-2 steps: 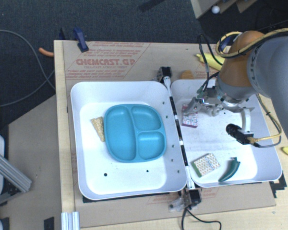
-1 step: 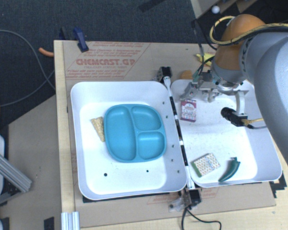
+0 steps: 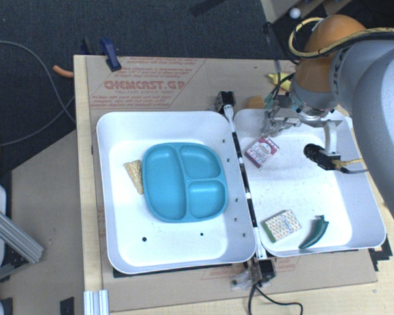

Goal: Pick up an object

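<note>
- A blue three-compartment plastic plate [image 3: 184,181] sits in the left white bin [image 3: 111,136], a tan cracker-like piece [image 3: 134,171] touching its left edge.
- In the right white bin [image 3: 354,228], a small maroon-and-white packet [image 3: 261,151] hangs pinched in the closed gripper [image 3: 274,128] at the far-left corner.
- Nearer: a speckled square packet [image 3: 282,224], then a green curved piece [image 3: 314,232].

Light is bright and even from above, so the two white bins [image 3: 118,241] read almost blown out, with the right bin's [image 3: 354,222] floor the palest and faintly speckled. Shadows are soft and short: a thin dark rim under the blue tray [image 3: 184,179] and along the near edges of the bins. The dark floor at the top and left edges stays dim, and the grey arm [image 3: 374,90] at the right edge looks slightly soft and oversized.
</note>
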Action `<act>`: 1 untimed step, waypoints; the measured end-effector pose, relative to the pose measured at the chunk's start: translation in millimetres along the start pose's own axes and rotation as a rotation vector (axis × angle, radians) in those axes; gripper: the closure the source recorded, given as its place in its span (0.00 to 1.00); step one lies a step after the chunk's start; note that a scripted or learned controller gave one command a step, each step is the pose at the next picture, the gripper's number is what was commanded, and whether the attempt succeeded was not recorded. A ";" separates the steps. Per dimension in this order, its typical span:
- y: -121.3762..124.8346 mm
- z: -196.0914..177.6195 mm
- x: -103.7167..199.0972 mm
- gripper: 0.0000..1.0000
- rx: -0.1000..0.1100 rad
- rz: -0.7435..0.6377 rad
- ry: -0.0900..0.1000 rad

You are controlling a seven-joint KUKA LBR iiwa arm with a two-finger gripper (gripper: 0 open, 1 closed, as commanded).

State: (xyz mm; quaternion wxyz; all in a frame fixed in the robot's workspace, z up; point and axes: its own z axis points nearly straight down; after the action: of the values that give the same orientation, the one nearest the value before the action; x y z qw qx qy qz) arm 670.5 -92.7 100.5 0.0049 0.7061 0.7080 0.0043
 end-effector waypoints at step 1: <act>-0.3 0.4 0.0 0.00 0.001 0.000 0.000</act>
State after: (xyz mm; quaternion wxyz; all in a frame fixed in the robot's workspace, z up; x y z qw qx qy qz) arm 670.3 -92.6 100.1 0.0045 0.7062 0.7080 0.0039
